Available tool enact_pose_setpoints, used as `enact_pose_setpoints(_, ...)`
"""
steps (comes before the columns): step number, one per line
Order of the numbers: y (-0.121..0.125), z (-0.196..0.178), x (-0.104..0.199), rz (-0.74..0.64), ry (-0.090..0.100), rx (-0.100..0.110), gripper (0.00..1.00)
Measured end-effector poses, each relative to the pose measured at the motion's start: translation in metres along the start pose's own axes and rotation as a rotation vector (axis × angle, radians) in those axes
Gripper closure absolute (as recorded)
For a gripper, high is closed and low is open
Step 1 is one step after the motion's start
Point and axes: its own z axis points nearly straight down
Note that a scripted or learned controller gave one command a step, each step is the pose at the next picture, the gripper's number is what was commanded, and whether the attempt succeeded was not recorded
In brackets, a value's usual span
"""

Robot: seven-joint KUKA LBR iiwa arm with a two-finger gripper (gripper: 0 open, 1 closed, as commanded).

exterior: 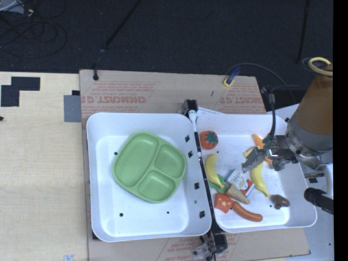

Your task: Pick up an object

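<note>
The right bin [302,220] holds several toy foods: a red tomato [208,140], a yellow banana [211,171] by the divider, a second banana [261,180], an orange piece [256,140], a small blue-and-white carton [235,176], a cone [238,194], a red piece [222,202], a sausage [248,214] and a brown lump [279,201]. My gripper [254,160] hangs low over the bin's right half. It is just above the second banana's upper end and below the orange piece. Nothing is clearly held in it.
A green divided plate [150,166] lies in the left bin [93,145]. The grey arm with its orange band [318,110] comes in from the right over the right bin's edge. Both bins rest on cardboard [141,91], with cables behind.
</note>
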Motion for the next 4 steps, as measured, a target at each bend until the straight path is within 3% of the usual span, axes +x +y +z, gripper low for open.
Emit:
enact_pose_setpoints(1,0.009,0.08,-0.086,0.003,0.0,0.0,0.0)
enact_pose_setpoints(2,0.08,0.164,-0.081,0.0,-0.001,-0.004,0.0)
enact_pose_setpoints(3,0.08,0.154,-0.082,0.004,0.002,-0.003,1.0)
enact_pose_setpoints(4,0.13,0.165,-0.026,-0.002,0.0,-0.002,1.0)
